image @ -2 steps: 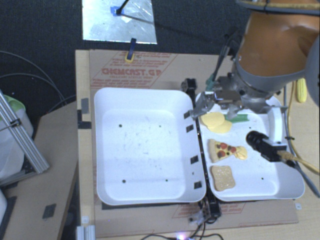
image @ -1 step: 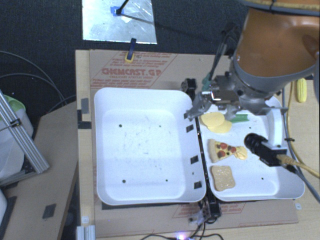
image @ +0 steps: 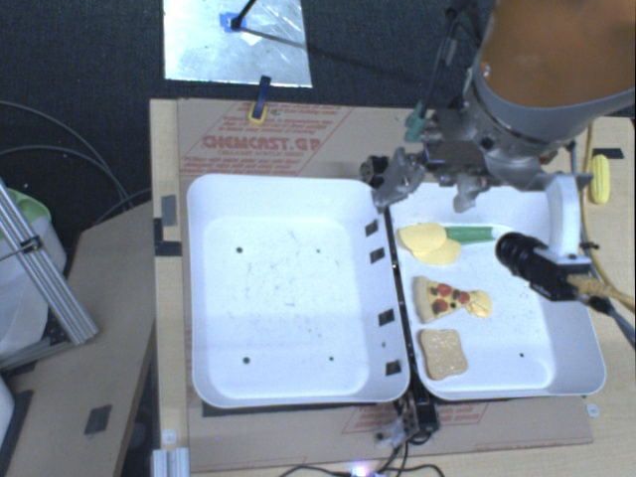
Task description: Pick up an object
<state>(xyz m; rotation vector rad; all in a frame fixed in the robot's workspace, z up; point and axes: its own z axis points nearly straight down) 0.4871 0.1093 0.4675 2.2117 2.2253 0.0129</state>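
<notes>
Toys lie in the right bin (image: 576, 366): a yellow spatula-like piece with a green handle (image: 437, 240) near the bin's upper left, a pizza slice (image: 450, 299) just below it, and a tan bread slice (image: 442, 353) below that, close to the bin's front. All three sit near the divider between the bins, apart from one another. The left bin (image: 278, 296) sits beside it on the worktop (image: 263, 137), which is covered with printed cardboard. The arm's orange band and grey wrist fill the upper right, and the end effector (image: 427, 182) hangs over the upper edge of the right bin, above the yellow piece. Its fingers point down with a wide gap and nothing between them. A black cylinder (image: 532, 263) on a white bracket juts out to the right of the toys.
</notes>
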